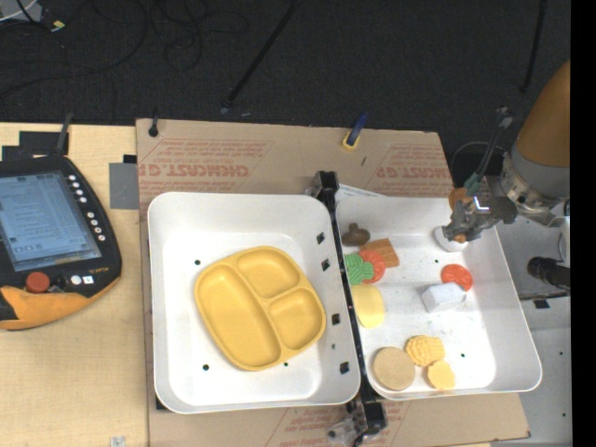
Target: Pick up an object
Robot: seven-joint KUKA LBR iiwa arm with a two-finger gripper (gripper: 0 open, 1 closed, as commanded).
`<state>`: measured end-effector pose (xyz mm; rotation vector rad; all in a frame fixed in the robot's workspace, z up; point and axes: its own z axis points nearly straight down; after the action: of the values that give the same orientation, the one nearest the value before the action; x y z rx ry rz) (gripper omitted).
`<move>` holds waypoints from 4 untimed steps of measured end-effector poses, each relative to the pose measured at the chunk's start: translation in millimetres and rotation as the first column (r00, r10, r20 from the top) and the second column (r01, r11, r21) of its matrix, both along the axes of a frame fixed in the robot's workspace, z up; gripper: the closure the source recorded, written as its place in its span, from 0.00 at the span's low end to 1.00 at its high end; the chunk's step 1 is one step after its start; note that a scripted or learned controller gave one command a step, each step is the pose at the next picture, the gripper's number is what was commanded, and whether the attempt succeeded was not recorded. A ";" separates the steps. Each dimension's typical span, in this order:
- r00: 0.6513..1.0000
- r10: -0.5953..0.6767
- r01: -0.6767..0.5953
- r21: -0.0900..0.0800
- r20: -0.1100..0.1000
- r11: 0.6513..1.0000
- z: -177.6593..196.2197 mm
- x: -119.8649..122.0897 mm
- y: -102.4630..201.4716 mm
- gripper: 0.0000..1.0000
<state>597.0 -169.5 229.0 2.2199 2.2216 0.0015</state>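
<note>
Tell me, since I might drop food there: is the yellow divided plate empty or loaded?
Empty. The yellow divided plate in the left bin shows three bare compartments.

**Clearance and Obstructions, Both Bins**

The left bin [177, 222] carries a yellow divided plate [259, 305] across its centre; open floor remains along the back edge and left edge only.

The right bin [517, 343] is crowded along its left edge: brown piece [355, 236], orange block [381, 252], green item [358, 268], yellow lemon-shaped piece [370, 306]. A tan disc [394, 368] and yellow pieces [427, 350] block the front edge. A red piece [456, 276] and white block [442, 296] stand mid-floor. The gripper [458, 233] occupies the back right corner. Open floor lies at the front right corner and back centre.
</note>
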 end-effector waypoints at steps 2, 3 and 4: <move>1.000 0.004 -0.004 0.003 -0.005 1.000 10.4 -29.1 102.4 1.00; 1.000 0.002 -0.002 0.002 -0.007 1.000 -4.3 -46.9 152.6 1.00; 1.000 0.001 -0.001 0.002 -0.008 1.000 -2.9 -74.8 194.8 1.00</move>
<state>522.2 25.3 226.2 2.2238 2.2269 -0.0053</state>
